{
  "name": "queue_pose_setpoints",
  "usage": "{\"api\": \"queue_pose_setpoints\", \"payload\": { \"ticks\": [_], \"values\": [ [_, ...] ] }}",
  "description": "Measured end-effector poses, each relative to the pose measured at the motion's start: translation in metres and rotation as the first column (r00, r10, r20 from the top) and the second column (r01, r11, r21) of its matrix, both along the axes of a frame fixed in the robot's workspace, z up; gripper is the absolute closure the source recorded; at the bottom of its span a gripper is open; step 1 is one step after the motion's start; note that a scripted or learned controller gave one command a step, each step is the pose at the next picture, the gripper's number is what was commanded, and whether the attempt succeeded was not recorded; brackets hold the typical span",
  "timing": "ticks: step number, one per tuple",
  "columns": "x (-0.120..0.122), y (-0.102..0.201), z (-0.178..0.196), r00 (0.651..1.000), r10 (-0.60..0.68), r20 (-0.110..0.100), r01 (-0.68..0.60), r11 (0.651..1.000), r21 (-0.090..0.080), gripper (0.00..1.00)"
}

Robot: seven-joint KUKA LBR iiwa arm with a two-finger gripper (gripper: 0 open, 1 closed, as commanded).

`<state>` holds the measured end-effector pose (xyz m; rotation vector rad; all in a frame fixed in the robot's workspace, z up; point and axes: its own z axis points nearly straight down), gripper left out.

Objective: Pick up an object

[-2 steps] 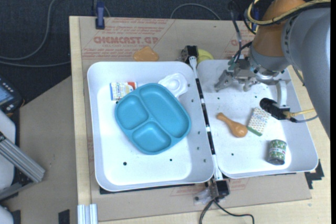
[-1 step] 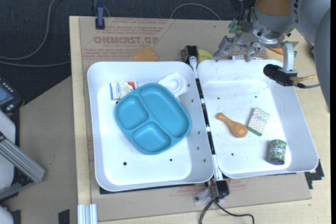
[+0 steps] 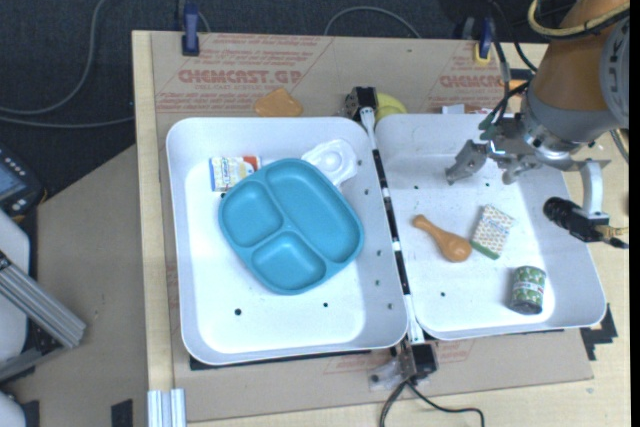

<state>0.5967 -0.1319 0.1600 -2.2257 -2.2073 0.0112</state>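
The likeliest pick is the small patterned sponge pad (image 3: 493, 230), lying flat in the middle of the right bin (image 3: 430, 150), just below the gripper (image 3: 492, 162). It looks light and soft, so it should squash rather than slip; I would pinch it across its narrow width, low down. Just to its left, close but seemingly not touching, lies an orange wooden spoon (image 3: 444, 238), stiff and light, best gripped across its thin handle. Below and to the right stands a small green can (image 3: 527, 288), hard and rounded, likely to roll out of a poor grip. The gripper hangs over the bin's upper half with its jaws spread wide and nothing between them. The left bin (image 3: 200, 315) holds a blue divided plate (image 3: 289, 225), a white cup-like piece (image 3: 330, 158) and a small printed carton (image 3: 228, 171), though its label is too blurred to read.
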Motion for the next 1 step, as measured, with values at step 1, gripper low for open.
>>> {"api": "queue_pose_setpoints", "payload": {
  "ticks": [1],
  "values": [
    [-0.0457, 0.0242, -0.0712, 1.000, 0.010, 0.026, -0.010, 1.000, -0.001, 0.00]
  ]
}}
